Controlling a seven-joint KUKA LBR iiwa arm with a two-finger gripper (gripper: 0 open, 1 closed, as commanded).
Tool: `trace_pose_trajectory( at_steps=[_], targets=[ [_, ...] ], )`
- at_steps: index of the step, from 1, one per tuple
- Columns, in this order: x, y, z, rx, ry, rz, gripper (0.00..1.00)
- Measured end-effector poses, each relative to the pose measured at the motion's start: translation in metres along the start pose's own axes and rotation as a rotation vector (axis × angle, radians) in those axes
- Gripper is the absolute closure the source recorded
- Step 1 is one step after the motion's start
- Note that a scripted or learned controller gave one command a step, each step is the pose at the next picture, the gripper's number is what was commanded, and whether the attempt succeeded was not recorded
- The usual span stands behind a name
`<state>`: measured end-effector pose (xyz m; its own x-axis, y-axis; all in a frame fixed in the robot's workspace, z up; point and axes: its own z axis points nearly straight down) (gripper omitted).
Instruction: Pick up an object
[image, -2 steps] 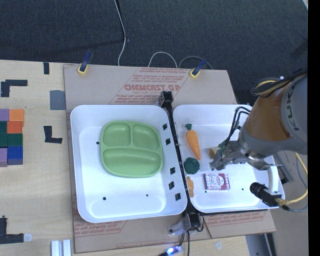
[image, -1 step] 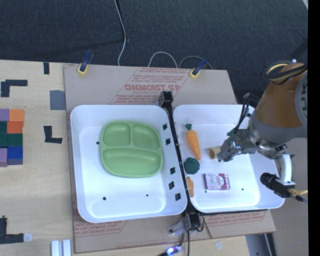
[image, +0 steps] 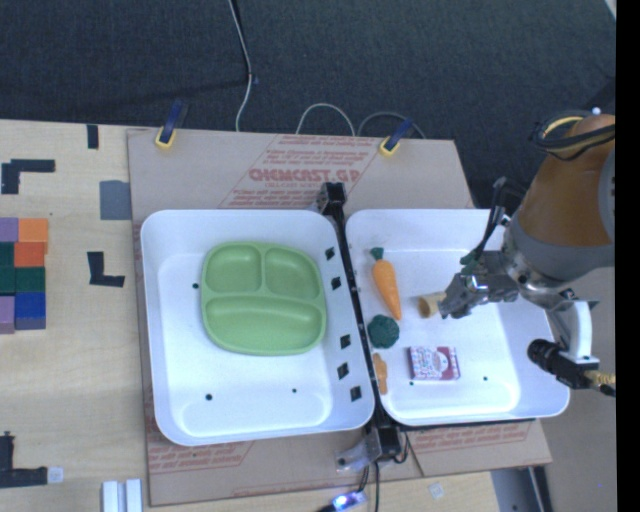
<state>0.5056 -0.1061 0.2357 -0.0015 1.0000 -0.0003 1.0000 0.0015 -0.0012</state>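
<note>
The small red-and-white carton (image: 433, 363) lies nearest me, at five o'clock in the right bin (image: 500, 405). My gripper (image: 452, 303) hovers by a tan piece (image: 430, 305); I cannot tell its jaw opening. I'd centre over that piece, then descend straight.

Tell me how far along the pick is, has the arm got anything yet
Nothing looks picked yet. The gripper is low in the right bin, next to a small tan piece, but no object shows between its fingers. The carrot, the dark green piece and the red and white packet lie on the bin floor. Left to do: grasp an object and lift it clear.
</note>
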Motion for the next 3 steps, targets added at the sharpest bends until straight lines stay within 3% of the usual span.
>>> trace_pose_trajectory(
  at_steps=[3],
  targets=[
    [0.170,0.074,0.006,0.002,0.001,-0.006,1.00]
  ],
)
